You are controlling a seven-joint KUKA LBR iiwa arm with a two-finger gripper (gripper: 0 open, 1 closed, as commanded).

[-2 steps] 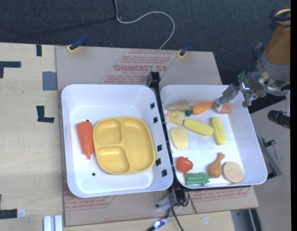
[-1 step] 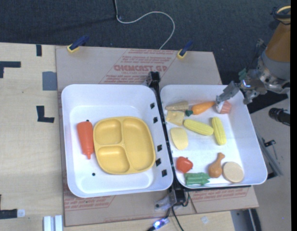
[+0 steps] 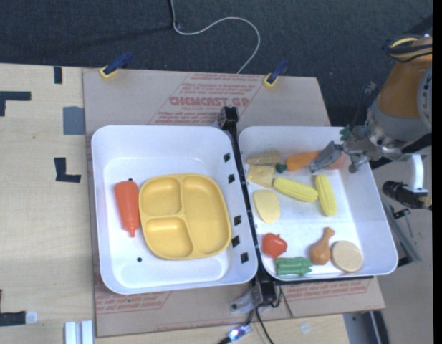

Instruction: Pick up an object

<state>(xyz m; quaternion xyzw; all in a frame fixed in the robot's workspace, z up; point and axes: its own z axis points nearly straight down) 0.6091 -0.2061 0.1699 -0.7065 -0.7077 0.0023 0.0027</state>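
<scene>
Food pieces crowd the right bin [image 3: 375, 224] beneath me: two corn cobs [image 3: 294, 188] [image 3: 325, 194], one carrot [image 3: 301, 161], one red pepper [image 3: 274, 245], one green pod [image 3: 293, 266], one drumstick [image 3: 322, 246], one round tan slice [image 3: 346, 256] and a few pale yellow bits I can't name or count surely. In the left bin [image 3: 109, 264] lie one yellow divided plate [image 3: 183, 215] and one orange-red piece [image 3: 127, 206]. My gripper [image 3: 340, 158] hovers over the right bin's far right corner with fingers spread and nothing between them, covering the carrot's far end.
</scene>
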